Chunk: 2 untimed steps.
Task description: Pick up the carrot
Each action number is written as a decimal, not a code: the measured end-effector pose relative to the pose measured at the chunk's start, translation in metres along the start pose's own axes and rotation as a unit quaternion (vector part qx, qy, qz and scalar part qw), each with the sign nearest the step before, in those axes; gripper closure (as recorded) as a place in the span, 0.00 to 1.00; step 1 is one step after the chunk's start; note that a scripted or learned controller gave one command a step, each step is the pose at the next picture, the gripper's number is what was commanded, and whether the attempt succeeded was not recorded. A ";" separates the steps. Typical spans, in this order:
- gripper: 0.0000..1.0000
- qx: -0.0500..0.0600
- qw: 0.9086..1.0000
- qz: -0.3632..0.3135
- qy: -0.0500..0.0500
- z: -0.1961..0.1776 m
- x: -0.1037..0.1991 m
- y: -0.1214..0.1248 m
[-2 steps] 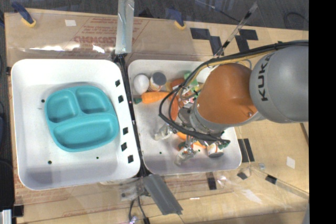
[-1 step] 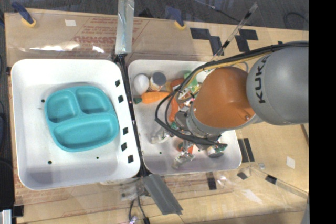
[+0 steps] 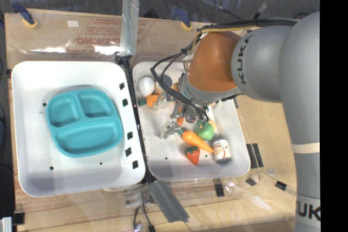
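The carrot [image 3: 197, 141], orange and elongated, lies in the right bin [image 3: 163, 168] toward its front, pointing down and right. My gripper [image 3: 181, 119] hangs under the orange wrist band, just above and to the left of the carrot's thick end, low over the bin floor. The wrist hides much of the gripper, and nothing shows between it and the carrot. A green round item [image 3: 205, 130] touches the carrot's upper side.
Around the carrot in the right bin lie a red strawberry-like item [image 3: 193, 156], a small can [image 3: 221, 150], a white egg [image 3: 145, 85] and a small orange item [image 3: 153, 99]. The left bin [image 3: 27, 117] holds a teal divided plate [image 3: 84, 122].
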<state>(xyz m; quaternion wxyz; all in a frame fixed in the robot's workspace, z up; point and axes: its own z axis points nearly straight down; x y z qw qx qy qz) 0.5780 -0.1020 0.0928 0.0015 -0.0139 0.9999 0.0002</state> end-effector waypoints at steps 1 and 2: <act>0.00 0.000 0.998 -0.064 0.003 0.002 0.073 0.007; 0.00 0.000 0.998 -0.064 0.002 0.001 0.072 0.007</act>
